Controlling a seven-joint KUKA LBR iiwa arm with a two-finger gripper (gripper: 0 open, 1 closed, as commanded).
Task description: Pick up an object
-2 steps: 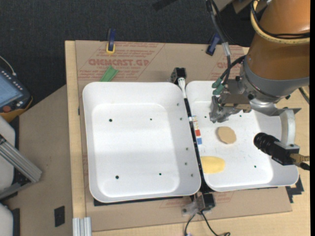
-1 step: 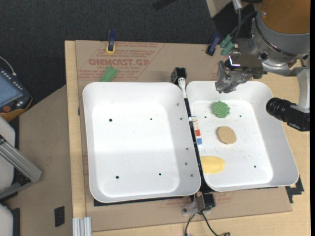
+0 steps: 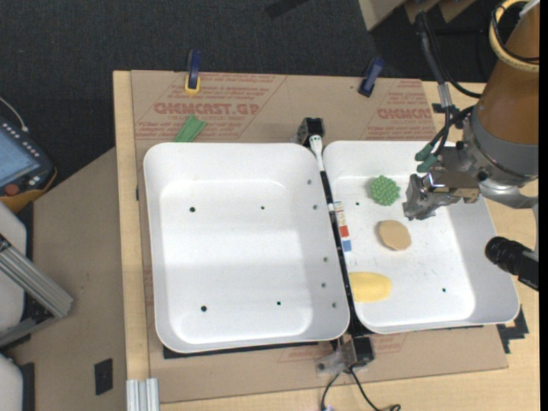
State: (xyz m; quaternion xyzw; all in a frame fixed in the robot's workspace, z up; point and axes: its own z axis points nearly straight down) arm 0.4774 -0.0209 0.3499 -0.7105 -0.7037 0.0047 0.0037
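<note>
Three objects lie in the right bin [image 3: 462,302]: a green knobbly ball [image 3: 384,189] near the back, a tan oval piece [image 3: 395,235] in the middle, and a yellow lump [image 3: 370,287] at the front left. My gripper [image 3: 419,205] hangs over the right bin, just right of the green ball and above and right of the tan piece. I see nothing between its tips.
The left bin [image 3: 171,178] sits beside the right one, with a black bar [image 3: 330,221] along the seam between them. A green scrap [image 3: 189,128] lies on the cardboard behind the left bin. Blue clamps [image 3: 371,76] hold the board's back edge.
</note>
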